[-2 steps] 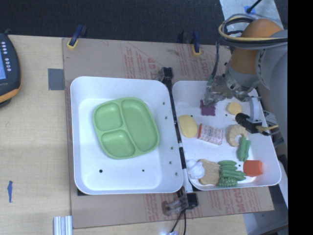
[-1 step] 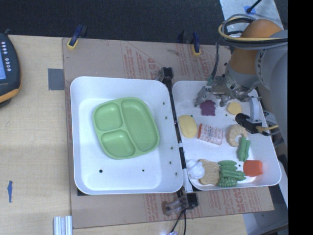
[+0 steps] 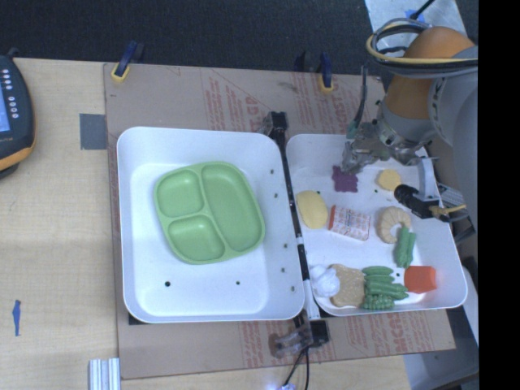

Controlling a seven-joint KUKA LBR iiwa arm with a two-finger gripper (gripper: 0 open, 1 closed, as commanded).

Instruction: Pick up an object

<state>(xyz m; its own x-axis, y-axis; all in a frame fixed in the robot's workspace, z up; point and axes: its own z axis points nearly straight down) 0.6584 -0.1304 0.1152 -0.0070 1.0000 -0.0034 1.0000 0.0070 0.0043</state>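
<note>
Two white bins sit side by side on a brown cardboard sheet (image 3: 203,96) clamped to a pale wooden bench (image 3: 57,242). At the far left edge of the frame lies a dark handheld pendant (image 3: 12,108) with an orange rim. The left bin (image 3: 138,299) holds a green divided plate (image 3: 210,211), lying flat near its middle. The right bin (image 3: 455,295) holds the candidates for picking: a yellow lemon-like piece (image 3: 312,209), a small red-and-white packet (image 3: 349,223), a purple piece (image 3: 345,179), a white lump (image 3: 325,281), a tan slice (image 3: 348,286), green pea pods (image 3: 382,288) and an orange-red block (image 3: 420,279).

The gripper (image 3: 354,158) hangs at the upper part of the right bin, just above the purple piece; whether its fingers are apart or together cannot be told from this angle, and nothing is seen between them. By the look of it, the step in hand is the approach. The next move would call for a straight descent onto the purple piece, which lies clear of its neighbours. Beyond the bench, at the top of the frame, the floor is dark.
</note>
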